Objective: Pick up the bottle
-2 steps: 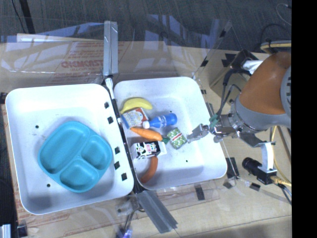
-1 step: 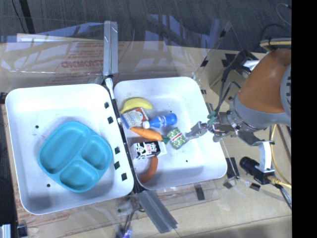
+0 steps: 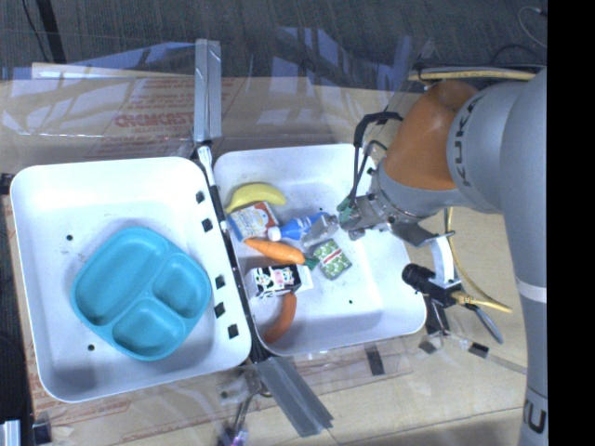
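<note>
The arm (image 3: 483, 156) comes in from the right and bends down over the right bin (image 3: 372, 319), so that the gripper (image 3: 346, 216) sits low inside it, near the bin's middle. Whether the gripper is open or closed cannot be told, since the wrist hides that part.

The bottle (image 3: 302, 228) lies on its side just to the left of the gripper (a small thing with a blue body and a pale end), with its near end close against the gripper; whether the two touch cannot be told. Just below the gripper lies a green packet (image 3: 331, 259). Left of the bottle, farther from the gripper, is a carton (image 3: 251, 221) with red and white print, and above that a banana (image 3: 257, 194) near the bin's far-left part. A carrot (image 3: 275, 249) lies slantwise just below the bottle, to the gripper's lower left. Below the carrot is a small black-and-white box (image 3: 272, 280), and beneath that a sausage (image 3: 284, 314), curved, near the bin's near wall.

Well to the gripper's left, past the divide between the bins, the left bin (image 3: 56, 193) holds a blue tray (image 3: 141, 292) with three compartments. Both bins rest on the bench (image 3: 474, 379).
</note>
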Tool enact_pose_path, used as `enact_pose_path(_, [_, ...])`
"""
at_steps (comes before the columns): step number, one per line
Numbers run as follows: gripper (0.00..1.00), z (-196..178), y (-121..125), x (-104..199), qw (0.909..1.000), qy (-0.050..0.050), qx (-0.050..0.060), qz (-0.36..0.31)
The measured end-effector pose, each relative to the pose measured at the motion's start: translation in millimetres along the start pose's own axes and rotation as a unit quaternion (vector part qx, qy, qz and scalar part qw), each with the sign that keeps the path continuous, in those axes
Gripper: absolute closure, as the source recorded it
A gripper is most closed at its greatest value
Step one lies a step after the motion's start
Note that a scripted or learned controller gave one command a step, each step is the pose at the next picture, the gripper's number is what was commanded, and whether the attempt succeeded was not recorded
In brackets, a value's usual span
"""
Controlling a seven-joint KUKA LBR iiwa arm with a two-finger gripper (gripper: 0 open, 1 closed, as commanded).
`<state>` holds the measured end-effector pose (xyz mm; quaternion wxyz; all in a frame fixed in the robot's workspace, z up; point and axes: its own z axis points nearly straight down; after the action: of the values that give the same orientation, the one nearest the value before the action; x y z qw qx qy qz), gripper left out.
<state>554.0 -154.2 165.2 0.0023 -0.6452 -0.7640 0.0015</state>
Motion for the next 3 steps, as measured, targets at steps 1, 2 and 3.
enact_pose_path(1, [0.0,73.4,70.9,-23.1,0.9999,-0.001,-0.002,-0.015])
enact_pose_path(2, [1.0,63.0,71.8,-21.9,0.9998,-0.001,-0.002,-0.018])
enact_pose_path(3, [0.0,63.0,71.8,-21.8,0.9998,-0.001,-0.001,-0.018])
